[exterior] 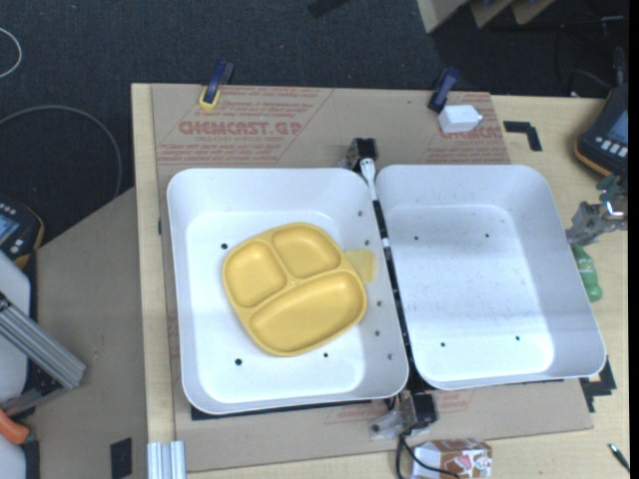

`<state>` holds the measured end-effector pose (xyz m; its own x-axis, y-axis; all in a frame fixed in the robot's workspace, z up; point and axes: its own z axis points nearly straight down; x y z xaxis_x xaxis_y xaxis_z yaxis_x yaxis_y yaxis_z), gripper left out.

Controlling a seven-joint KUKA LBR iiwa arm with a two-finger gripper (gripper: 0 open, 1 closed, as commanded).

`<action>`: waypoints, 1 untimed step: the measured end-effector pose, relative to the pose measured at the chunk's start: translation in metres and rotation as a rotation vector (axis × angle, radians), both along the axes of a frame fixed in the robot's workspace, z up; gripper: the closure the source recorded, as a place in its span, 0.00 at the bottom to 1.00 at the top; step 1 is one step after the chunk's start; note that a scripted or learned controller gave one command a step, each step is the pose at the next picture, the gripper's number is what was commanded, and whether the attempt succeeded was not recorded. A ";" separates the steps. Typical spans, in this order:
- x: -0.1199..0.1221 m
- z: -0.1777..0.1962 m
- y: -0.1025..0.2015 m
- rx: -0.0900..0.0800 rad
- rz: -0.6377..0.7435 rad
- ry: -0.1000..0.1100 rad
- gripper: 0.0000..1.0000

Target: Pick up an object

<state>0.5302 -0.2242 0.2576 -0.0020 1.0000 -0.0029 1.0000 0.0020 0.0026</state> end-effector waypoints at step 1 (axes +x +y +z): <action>0.064 0.001 0.001 -0.001 0.002 -0.005 1.00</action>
<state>0.5944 -0.2232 0.2589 -0.0040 1.0000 -0.0034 1.0000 0.0040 0.0071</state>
